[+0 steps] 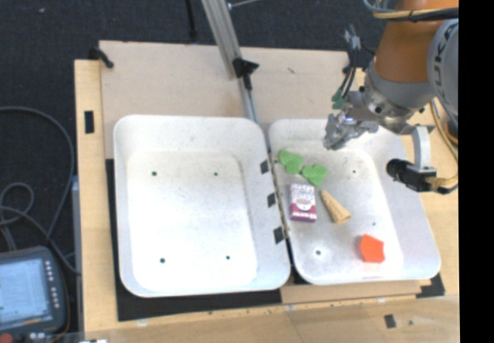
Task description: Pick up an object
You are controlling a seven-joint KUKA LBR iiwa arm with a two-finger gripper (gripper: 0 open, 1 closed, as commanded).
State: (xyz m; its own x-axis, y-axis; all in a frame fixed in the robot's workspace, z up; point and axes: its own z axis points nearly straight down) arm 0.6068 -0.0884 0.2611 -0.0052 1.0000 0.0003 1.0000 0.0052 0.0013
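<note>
Camera view, looking down at a slant on the bench (177,79).

Left bin (193,202): white, shallow, rounded corners; four small dark dots on its floor.

Right bin (401,210): white, shallow, touching the left bin along a dark divider with small clips. Contents as follows.

- Two green pieces (302,168): small, rounded, lying touching each other near the bin's upper left, just beside the divider.
- Purple-and-white box (302,203): small, flat, lying just below the green pieces, long side roughly parallel to the divider.
- Tan cone (334,207): lying on its side just right of the box, its wide end toward the lower right.
- Orange block (372,249): apart from the rest, toward the bin's lower right.

Arm (409,40): grey with an orange section, entering from the right, with cables looped above it.

Claw (337,137): metallic, over the upper part of the right bin, above and to the right of the green pieces, apart from every object. Nothing shows between its fingers. Whether they stand open or closed cannot be told at this resolution.

Other items: an aluminium rail (220,21) slanting from the top down to the gap between the bins; a black fixture (413,171) at the right bin's right edge; a pendant with a screen (27,287) at lower left on the dark floor, with cables.
</note>
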